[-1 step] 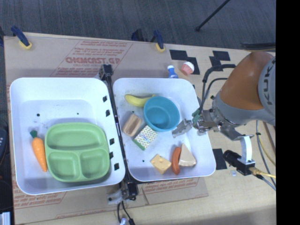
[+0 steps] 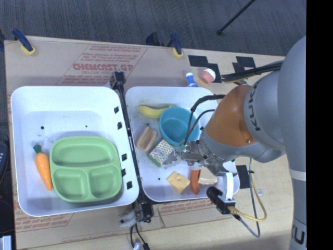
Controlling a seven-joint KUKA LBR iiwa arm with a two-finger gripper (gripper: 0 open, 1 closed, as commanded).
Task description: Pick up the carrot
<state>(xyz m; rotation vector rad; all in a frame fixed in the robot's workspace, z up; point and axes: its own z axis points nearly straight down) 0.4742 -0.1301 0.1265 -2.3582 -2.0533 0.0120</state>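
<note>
The carrot (image 2: 43,170), orange with a green top, lies in the left bin (image 2: 26,103) against its left wall, beside a green divided plate (image 2: 87,168). My gripper (image 2: 193,162) hangs over the right bin (image 2: 156,95), far to the right of the carrot. It sits just above an orange-red sausage (image 2: 195,182) and beside a blue cup (image 2: 177,125). The arm's grey and orange wrist (image 2: 234,124) hides much of that bin's right side.
In the right bin lie a banana (image 2: 151,111), a bread piece (image 2: 146,138), a patterned green-edged block (image 2: 161,152) and a cheese wedge (image 2: 178,182). A small bottle (image 2: 191,79) stands behind the bin. Blue clamps (image 2: 23,41) hold the cardboard at the back.
</note>
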